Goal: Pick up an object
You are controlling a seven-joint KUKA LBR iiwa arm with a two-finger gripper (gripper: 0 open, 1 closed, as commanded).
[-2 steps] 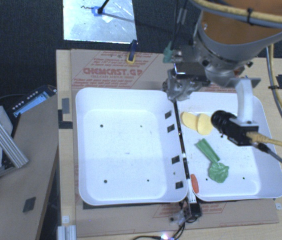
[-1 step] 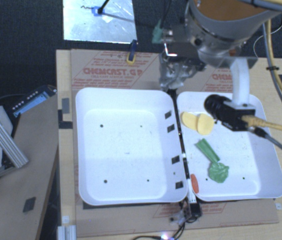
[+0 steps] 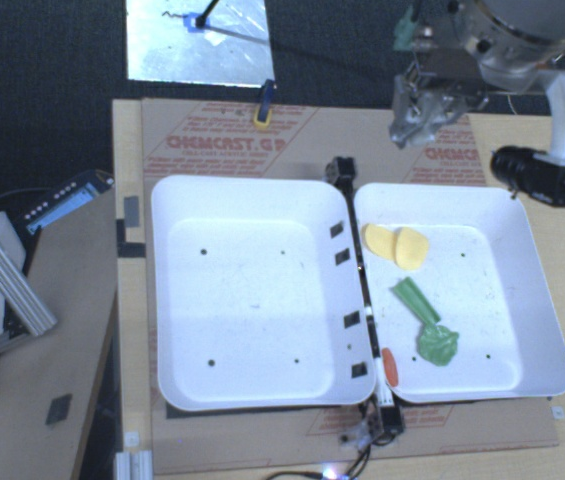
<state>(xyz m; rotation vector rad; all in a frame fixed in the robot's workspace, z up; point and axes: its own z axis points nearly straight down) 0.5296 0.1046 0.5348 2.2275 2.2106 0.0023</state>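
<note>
The tool (image 3: 420, 128) hangs beyond the right bin's (image 3: 542, 298) far rim; the yellow piece (image 3: 398, 245) lies inside, well apart.

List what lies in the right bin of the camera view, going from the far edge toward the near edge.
Yellow piece → green object → small orange piece at the near left corner of the right bin. The gripper hovers beyond the far edge, above the bench.

Two bins (image 3: 242, 193); three objects (image 3: 397, 246).
</note>
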